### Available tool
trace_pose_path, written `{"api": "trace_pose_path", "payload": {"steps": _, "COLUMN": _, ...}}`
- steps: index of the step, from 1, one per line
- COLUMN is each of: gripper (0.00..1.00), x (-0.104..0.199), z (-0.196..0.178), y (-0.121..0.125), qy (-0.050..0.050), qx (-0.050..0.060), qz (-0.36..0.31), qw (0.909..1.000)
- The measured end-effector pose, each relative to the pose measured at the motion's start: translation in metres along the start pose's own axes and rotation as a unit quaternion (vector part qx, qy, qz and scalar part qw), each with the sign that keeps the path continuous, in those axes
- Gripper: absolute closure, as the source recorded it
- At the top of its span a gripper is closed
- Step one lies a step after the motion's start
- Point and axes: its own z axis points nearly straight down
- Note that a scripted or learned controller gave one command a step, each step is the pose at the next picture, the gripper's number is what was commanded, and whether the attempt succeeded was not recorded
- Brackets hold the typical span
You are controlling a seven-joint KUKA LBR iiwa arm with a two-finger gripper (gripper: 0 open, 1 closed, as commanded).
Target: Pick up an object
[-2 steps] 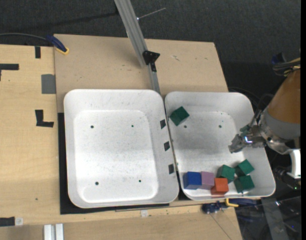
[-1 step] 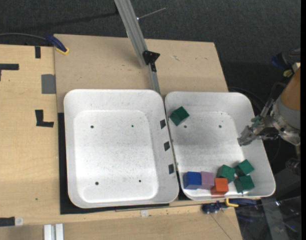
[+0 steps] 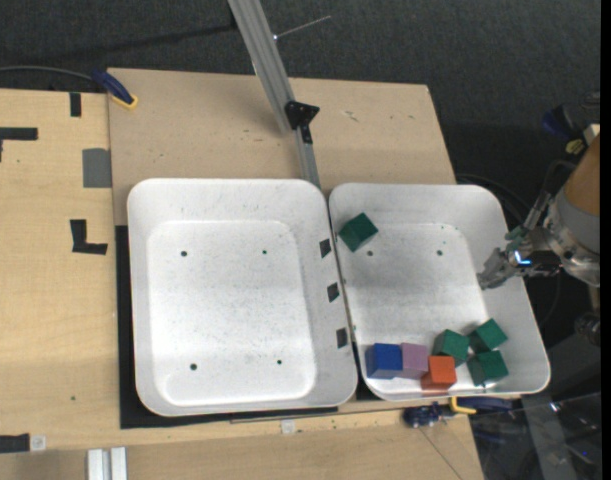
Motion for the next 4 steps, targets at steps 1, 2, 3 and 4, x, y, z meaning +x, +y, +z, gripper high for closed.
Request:
{"api": "trace_pose_path", "payload": {"steps": 1, "gripper": 1.0, "x": 0.059, "z": 0.003, "y": 0.023, "qy": 0.001, "qx": 0.0, "qz": -0.003, "qw": 1.0}}
{"api": "trace_pose_path", "payload": {"steps": 2, "gripper": 1.0, "x": 0.106, "z": -0.003, "y": 0.043, "qy": 0.001, "qx": 0.0, "qz": -0.003, "qw": 1.0}}
{"api": "trace_pose_path", "payload": {"steps": 3, "gripper": 1.0, "x": 0.167, "z": -0.003, "y": 0.061, "qy": 0.001, "qx": 0.001, "qz": -0.003, "qw": 1.0}}
{"api": "trace_pose_path", "payload": {"steps": 4, "gripper": 1.0, "x": 0.22, "z": -0.012, "y": 0.073, "qy": 0.001, "qx": 0.0, "qz": -0.003, "qw": 1.0}}
